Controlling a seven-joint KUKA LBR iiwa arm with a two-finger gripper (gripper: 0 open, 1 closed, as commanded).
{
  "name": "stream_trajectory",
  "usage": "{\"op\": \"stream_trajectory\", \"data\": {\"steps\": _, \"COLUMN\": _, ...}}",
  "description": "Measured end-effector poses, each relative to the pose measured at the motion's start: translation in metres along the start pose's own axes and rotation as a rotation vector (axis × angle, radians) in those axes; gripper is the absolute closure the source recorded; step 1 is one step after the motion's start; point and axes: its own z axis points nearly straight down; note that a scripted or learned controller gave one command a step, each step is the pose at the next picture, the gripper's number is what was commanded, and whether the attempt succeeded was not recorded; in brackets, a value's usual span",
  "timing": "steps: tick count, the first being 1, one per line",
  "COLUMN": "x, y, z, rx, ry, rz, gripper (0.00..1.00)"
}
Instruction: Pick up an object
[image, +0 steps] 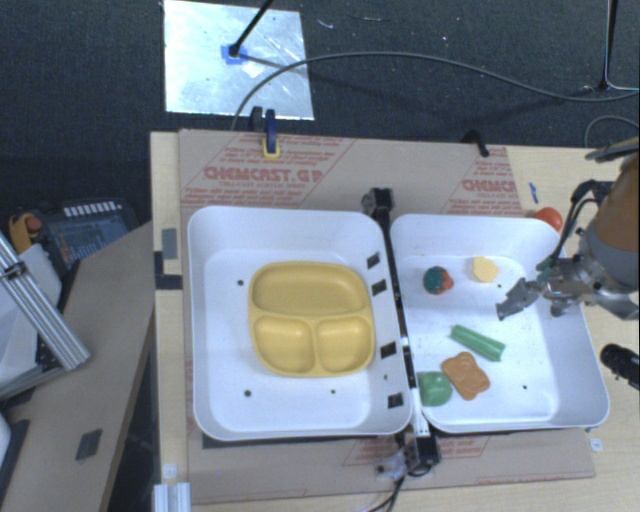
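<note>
Gripper (527, 301) hangs with fingers spread and nothing between them; the green stick (477, 342) lies just below-left of it, long axis slanting down-right.

The arm (612, 235) is grey, a rounded body over the right edge of the right bin (575, 400), with a patch of orange-red just beside the bin's far right corner. Thin dark cables loop along the arm's near side. Its gripper (532, 300) is dull grey metal, an angular piece with a darker forked end above the bin floor. A black rounded part sits lower down, just off the bin's right rim
</note>
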Motion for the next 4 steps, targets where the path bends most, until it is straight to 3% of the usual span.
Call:
{"op": "stream_trajectory", "data": {"steps": 1, "x": 0.001, "y": 0.003, "z": -0.007, "rx": -0.013, "ry": -0.002, "rz": -0.004, "gripper": 0.0}}
{"op": "stream_trajectory", "data": {"steps": 4, "x": 0.008, "y": 0.002, "z": 0.112, "rx": -0.013, "ry": -0.001, "rz": -0.001, "gripper": 0.0}}
